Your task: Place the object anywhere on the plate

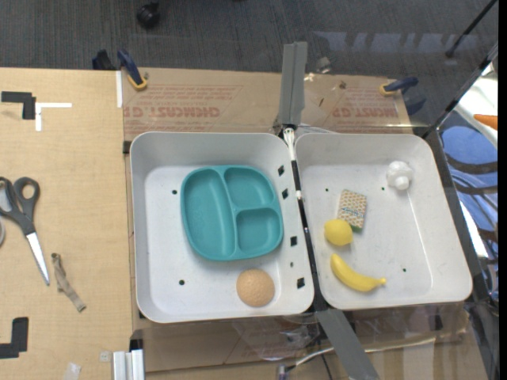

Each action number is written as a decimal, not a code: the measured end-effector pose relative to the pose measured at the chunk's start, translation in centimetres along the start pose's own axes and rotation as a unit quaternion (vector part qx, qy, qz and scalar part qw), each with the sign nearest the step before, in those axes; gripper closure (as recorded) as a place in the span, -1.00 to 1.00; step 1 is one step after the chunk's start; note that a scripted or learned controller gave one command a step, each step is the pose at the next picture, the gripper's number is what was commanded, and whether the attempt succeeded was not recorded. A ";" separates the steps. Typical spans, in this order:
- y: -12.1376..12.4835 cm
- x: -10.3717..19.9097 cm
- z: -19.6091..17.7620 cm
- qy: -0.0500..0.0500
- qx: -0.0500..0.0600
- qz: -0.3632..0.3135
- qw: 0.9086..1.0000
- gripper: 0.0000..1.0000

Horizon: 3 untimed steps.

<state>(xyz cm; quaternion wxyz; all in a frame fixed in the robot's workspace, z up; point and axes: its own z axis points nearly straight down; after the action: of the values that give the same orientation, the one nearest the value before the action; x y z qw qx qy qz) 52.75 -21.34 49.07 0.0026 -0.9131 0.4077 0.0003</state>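
The bench (63,212) is surfaced in brown cardboard; two shallow white bins sit on it side by side, the left bin (150,236) touching the right bin (428,236) along a shared edge; a pair of scissors (25,220) lies flat near the left margin; blue clamps (133,71) grip the cardboard's far edge.

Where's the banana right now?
In the camera view, the banana lies near the front of the right bin, just below the lemon, far from the teal plate in the left bin.
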 end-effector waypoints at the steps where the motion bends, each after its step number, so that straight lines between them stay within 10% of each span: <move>1: -5.1 3.1 0.0 0.002 0.003 -0.214 0.977 1.00; 2: -4.8 5.4 0.1 -0.001 0.001 0.003 1.000 1.00; 3: -2.8 2.3 0.1 0.002 0.004 -0.276 0.961 1.00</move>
<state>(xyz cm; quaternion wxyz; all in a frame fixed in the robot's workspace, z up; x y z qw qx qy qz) 56.32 -21.18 49.03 0.0055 -0.9902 0.1397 -0.0038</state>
